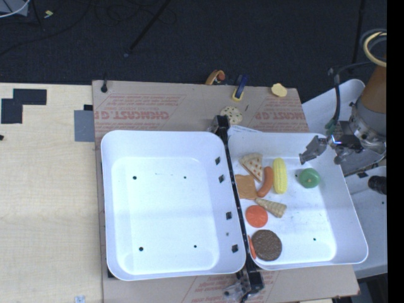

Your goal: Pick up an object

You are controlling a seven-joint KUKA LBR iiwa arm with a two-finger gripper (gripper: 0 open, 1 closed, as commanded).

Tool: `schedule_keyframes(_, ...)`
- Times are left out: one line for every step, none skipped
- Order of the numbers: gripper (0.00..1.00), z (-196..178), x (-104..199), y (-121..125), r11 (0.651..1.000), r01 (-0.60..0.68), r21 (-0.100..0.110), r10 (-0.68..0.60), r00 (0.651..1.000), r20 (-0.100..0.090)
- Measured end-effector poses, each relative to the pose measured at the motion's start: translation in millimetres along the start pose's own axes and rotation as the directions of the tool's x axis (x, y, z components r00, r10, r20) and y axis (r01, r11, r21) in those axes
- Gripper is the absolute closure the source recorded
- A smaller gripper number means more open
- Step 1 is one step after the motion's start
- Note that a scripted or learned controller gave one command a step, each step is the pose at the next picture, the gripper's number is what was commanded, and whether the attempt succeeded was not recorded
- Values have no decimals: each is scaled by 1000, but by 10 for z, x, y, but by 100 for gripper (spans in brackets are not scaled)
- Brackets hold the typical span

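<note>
My gripper (332, 154) hovers over the far right edge of the right bin (328, 245), open, with nothing between its fingers. Just below it, on the bin floor, lies a green round toy (308, 178). To the left lie a yellow corn cob (279, 175), an orange sausage (266, 182), a waffle wedge (252, 166) and an orange slab (244, 187). Nearer the front are a cone (271, 206), a red-orange disc (256, 216) and a brown patty (267, 245).
The left bin (120, 169) adjoins the right one. On the cardboard behind the bins lie a cookie (231, 114), a yellow piece (279, 90), a blue and yellow item (238, 88) and an orange ring (215, 77).
</note>
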State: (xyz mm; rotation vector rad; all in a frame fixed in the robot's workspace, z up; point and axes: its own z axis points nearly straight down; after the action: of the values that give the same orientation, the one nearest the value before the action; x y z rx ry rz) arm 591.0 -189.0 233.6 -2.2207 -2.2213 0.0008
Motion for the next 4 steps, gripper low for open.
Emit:
schedule_keyframes(0,1168,731,-159,1000,4,14,-4,1000,-7)
schedule_keyframes(0,1461,806,-542,1000,-2,-2,2,1000,-1)
schedule_keyframes(0,1438,1013,-1,1000,3,-5,-3,1000,0)
schedule_keyframes(0,1435,916,-477,1000,-3,-5,3,1000,0)
